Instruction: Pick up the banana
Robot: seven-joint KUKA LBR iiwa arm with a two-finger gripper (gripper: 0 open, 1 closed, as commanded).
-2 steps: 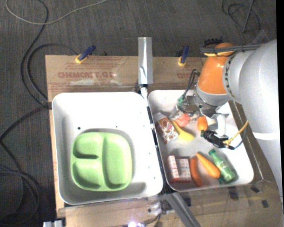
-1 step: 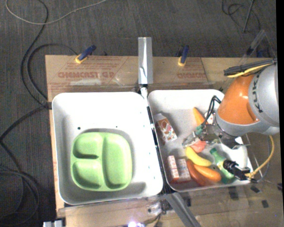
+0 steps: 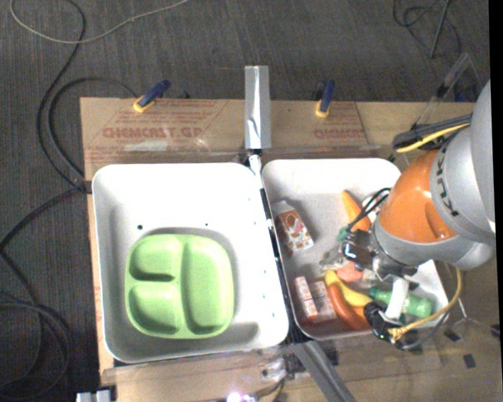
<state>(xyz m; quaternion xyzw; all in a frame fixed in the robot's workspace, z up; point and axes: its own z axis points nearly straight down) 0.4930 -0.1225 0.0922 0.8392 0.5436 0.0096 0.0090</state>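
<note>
Two bins: a left bin with a green tray, and a right bin with food.
Arm: grey and orange, low over the right bin.
Claw: just above the banana; open or closed, cannot tell.
Banana: near the front wall, long side running from back to front, beside a small box.

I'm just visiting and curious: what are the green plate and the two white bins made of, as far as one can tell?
The green plate looks like moulded plastic: one even colour, rounded compartments, a soft sheen. The left bin and right bin also look like plastic, smooth and matt white with rounded corners, though painted metal can't be ruled out. The board beneath seems to be cardboard, brown with printed lettering.
</note>
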